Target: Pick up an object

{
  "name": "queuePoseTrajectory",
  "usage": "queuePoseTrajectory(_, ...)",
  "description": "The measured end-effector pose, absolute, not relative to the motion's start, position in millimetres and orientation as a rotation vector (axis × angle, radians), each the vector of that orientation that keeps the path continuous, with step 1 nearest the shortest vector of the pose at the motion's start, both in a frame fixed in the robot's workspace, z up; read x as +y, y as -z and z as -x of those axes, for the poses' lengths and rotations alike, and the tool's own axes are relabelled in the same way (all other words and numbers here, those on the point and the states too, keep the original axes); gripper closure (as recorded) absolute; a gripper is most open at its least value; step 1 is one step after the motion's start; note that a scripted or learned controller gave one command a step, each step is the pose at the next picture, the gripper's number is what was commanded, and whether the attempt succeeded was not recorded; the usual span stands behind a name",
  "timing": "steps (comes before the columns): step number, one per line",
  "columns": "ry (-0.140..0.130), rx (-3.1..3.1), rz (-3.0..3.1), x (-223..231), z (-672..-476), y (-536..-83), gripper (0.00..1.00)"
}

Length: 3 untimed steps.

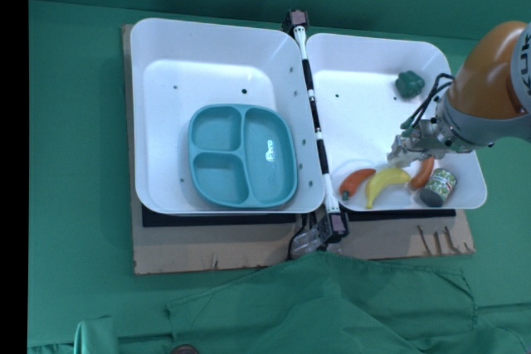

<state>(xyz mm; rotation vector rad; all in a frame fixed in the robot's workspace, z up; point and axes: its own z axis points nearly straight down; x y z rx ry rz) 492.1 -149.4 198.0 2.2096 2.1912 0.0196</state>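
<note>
In the right bin point(365, 62), several toy foods lie along the front wall: an orange carrot point(357, 180), a yellow banana point(383, 182), an orange-red sausage point(422, 172) and a small green-labelled can point(437, 186). A dark green toy point(409, 83) sits near the far right corner. My gripper point(404, 149) hangs low over the front right of this bin, just above the banana and beside the sausage. Nothing shows between its fingers.
The left bin point(166, 54) holds a teal divided plate point(242, 155) with three compartments. A black-and-white bar point(312, 104) runs between the two bins. Green cloth point(332, 303) lies bunched in front of the bench.
</note>
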Motion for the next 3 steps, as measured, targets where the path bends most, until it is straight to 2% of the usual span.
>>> queuePoseTrajectory(1, -0.001, 2.212, -2.222, -188, -508.3, -306, 1.00)
queuePoseTrajectory(2, -0.002, 2.212, -2.222, -178, -467.4, -355, 1.00)
queuePoseTrajectory(3, -0.003, 2.215, -2.223, -126, -467.6, -361, 1.00)
